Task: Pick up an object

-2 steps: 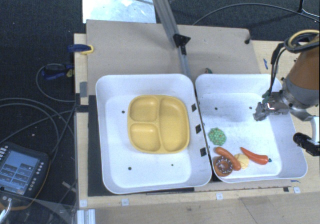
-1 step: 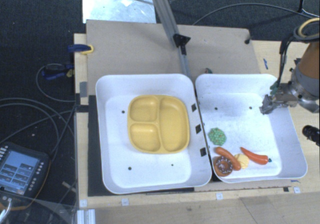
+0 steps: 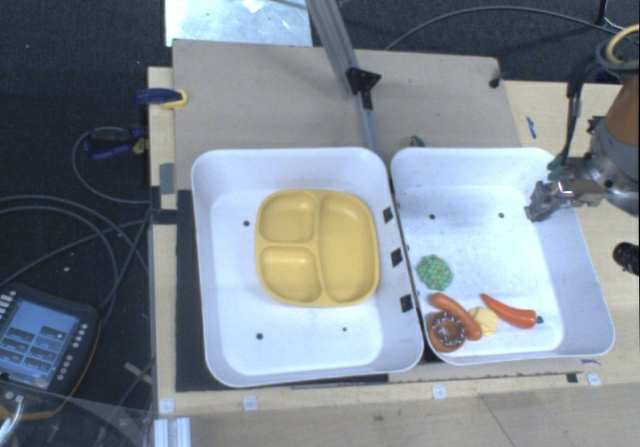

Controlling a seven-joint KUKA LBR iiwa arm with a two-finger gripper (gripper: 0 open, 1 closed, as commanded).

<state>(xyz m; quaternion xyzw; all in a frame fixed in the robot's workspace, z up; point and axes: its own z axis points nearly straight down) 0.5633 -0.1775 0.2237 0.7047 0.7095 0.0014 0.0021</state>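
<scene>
Item: my pincer (image 3: 541, 203), grip state can't tell, nothing held, at right bin (image 3: 470, 197) far-right rim; targets w/ orange chili (image 3: 509, 311) at near wall—descend centred, approx. vertical, across its narrow width.

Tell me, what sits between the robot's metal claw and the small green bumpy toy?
Nothing: in the camera view, only bare white floor of the right bin lies between the gripper and the green bumpy toy.
</scene>
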